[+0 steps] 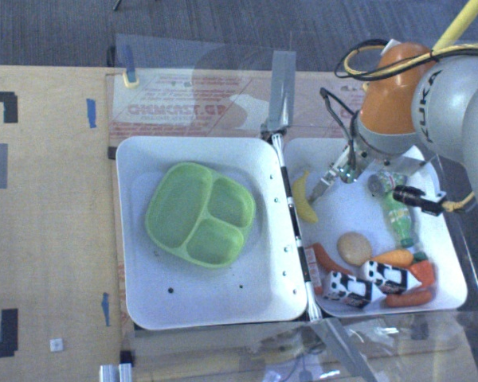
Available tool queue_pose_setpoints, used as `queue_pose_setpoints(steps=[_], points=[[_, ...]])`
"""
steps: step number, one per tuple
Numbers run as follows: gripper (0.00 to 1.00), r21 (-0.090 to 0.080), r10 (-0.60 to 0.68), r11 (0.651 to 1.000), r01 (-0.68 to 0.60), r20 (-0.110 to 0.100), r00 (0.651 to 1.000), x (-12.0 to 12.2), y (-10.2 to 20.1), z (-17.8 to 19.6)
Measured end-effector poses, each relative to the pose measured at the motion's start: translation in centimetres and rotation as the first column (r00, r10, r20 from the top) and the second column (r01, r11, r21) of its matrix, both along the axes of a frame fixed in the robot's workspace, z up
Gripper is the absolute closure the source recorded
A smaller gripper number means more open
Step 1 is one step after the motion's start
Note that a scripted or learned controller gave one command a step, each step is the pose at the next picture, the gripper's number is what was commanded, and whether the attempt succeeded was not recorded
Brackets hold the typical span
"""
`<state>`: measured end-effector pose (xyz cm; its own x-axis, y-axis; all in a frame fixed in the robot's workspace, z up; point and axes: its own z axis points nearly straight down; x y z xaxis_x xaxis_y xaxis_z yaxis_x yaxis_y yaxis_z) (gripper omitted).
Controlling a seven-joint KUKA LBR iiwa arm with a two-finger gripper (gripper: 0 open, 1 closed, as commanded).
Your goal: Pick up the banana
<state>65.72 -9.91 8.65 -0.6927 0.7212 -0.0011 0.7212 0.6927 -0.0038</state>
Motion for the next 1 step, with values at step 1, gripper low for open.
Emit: queue_pose_setpoints(steps=[1], points=[[0.00, 0.004, -0.204, 0.979, 0.204, 0.004, 0.979, 0.39, -0.30, -0.05]])
